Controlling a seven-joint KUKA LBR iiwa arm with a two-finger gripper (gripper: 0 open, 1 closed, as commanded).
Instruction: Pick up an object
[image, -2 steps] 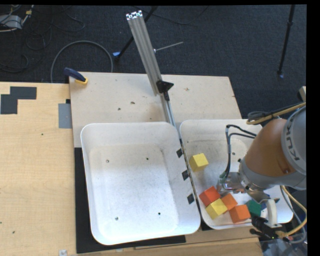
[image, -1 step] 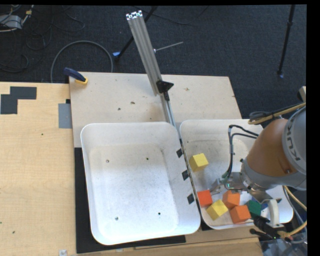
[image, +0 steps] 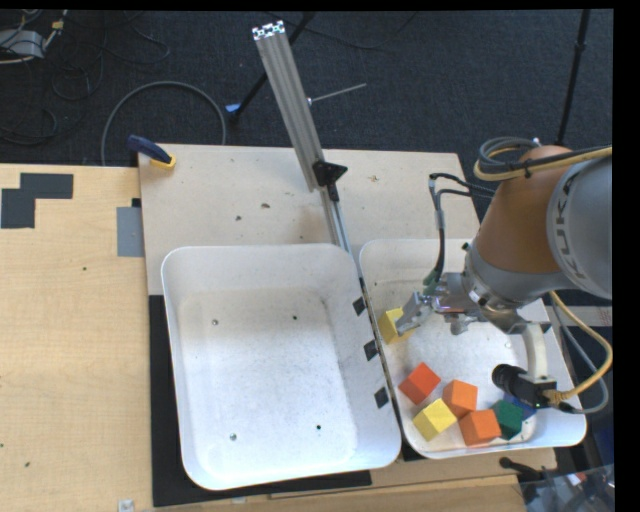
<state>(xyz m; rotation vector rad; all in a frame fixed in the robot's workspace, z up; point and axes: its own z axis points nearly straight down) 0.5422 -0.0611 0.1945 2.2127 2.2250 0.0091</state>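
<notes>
My gripper (image: 412, 310) is low over the left side of the right bin (image: 398, 250), reaching in from the right under the orange-banded wrist. A small yellow block (image: 391, 324) lies right at its tip, against the bin's left wall; whether it is held I cannot tell. Toward the front of the same bin lie a red-orange cube (image: 420, 382), an orange cube (image: 460, 396), a yellow cube (image: 435, 418), another orange cube (image: 480, 427) and a green block (image: 512, 419).
The left bin (image: 260, 360) sits beside the right one, with black clips along the shared wall. A slanted metal rail (image: 295, 110) rises behind the bins. Cables and a black part (image: 512, 381) hang by the arm at the right.
</notes>
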